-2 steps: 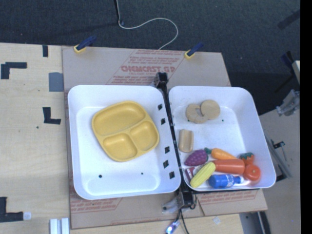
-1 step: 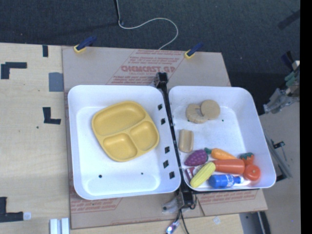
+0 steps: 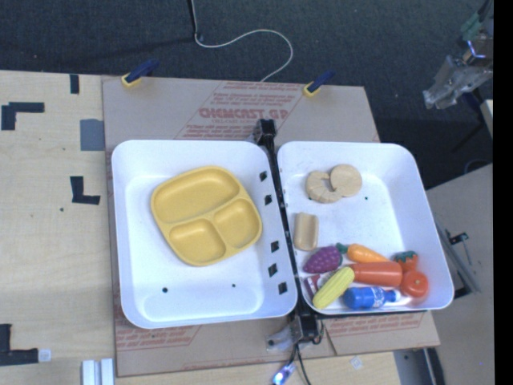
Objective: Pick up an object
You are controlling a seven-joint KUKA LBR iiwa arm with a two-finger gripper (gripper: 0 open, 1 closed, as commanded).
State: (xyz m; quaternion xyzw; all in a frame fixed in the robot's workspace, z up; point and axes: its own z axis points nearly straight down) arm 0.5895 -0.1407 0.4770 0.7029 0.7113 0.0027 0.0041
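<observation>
The right bin [image 3: 401, 184] holds several toy foods. Two tan round biscuits [image 3: 333, 184] lie near its back, with a tan block [image 3: 305, 232] beside the divider. At the front are purple grapes [image 3: 323, 258], a carrot [image 3: 367, 254], an orange-red sausage [image 3: 377, 273], a red tomato [image 3: 414, 284], a yellow corn cob [image 3: 333, 287] and a blue bottle [image 3: 365, 297]. My gripper [image 3: 450, 85] hangs at the far upper right, outside both bins and well away from the foods. Nothing shows in it.
A yellow divided plate [image 3: 207, 213] lies in the left bin [image 3: 132, 239]. Both bins rest on a cardboard sheet [image 3: 232, 111] held by blue-and-yellow clamps [image 3: 139, 72]. A white cable [image 3: 240, 38] loops behind the bins.
</observation>
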